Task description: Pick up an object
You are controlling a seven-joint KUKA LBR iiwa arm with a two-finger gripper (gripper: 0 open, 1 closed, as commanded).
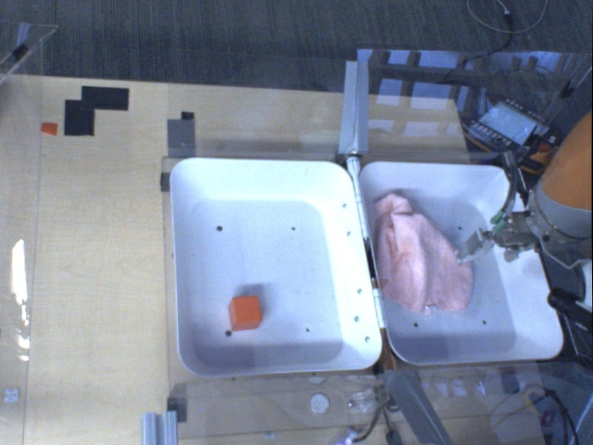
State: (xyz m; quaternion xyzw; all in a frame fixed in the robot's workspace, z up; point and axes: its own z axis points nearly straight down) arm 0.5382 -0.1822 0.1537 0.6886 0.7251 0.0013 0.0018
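Note:
A crumpled pink cloth (417,262) lies in the left half of the right white bin (519,336). A small orange cube (246,312) sits near the front of the left white bin (278,193). My gripper (471,247) reaches in from the right and hangs low over the right bin, its tip at the cloth's right edge. Whether it touches the cloth is unclear. The grey wrist with the orange band (567,170) is at the view's right edge.
A metal divider rail (352,109) runs back from between the two bins. Black marker shapes (91,108) lie on the wooden bench at the far left. Cables and a device (508,123) sit behind the right bin.

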